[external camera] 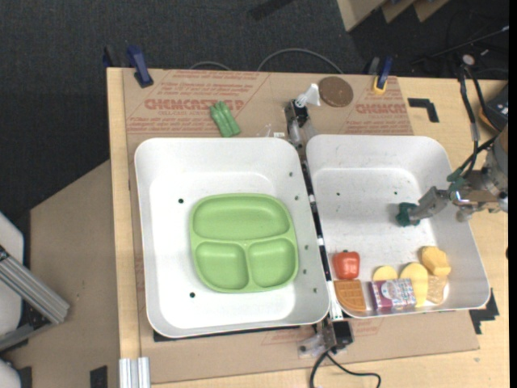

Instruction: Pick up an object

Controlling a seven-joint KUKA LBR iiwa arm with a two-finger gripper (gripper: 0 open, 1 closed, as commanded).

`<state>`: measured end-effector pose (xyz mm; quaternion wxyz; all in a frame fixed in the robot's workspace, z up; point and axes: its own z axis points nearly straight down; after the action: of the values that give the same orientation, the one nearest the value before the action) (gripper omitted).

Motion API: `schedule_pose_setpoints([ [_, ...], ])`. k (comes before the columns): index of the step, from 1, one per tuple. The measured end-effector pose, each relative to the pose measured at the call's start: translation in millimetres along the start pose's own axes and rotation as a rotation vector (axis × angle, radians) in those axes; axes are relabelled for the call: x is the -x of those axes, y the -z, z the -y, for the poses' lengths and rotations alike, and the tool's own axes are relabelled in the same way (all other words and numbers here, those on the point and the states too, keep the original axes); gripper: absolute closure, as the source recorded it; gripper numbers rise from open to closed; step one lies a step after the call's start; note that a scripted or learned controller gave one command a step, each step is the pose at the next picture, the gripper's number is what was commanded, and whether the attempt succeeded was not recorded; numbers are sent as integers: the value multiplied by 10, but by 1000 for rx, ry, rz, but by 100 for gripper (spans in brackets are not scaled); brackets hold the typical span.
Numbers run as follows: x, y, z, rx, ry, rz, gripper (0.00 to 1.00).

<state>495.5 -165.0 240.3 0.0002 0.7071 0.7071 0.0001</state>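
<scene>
Toy food items (393,285) clustered along near edge of right bin (367,156): red pepper (346,263), waffle (350,295), purple packet (393,295), yellow pieces (426,271). Gripper (406,214) low over right bin floor, apart from cluster, tips dark green; finger state cannot be determined. Green divided plate (242,242) in left bin (157,217).

Bins (161,217) smooth white plastic, semi-gloss; green tray (242,241) matt plastic; bench board (194,103) printed brown cardboard, matt.
</scene>
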Motion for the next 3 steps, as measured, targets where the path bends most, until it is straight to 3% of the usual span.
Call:
schedule_pose_setpoints([
  [1, 397, -771, -793, 3, 1, 3, 0],
  [2, 276, -1609, -588, -9, 0, -4, 0],
  [3, 562, -1558, -724, -5, 2, -9, 0],
])
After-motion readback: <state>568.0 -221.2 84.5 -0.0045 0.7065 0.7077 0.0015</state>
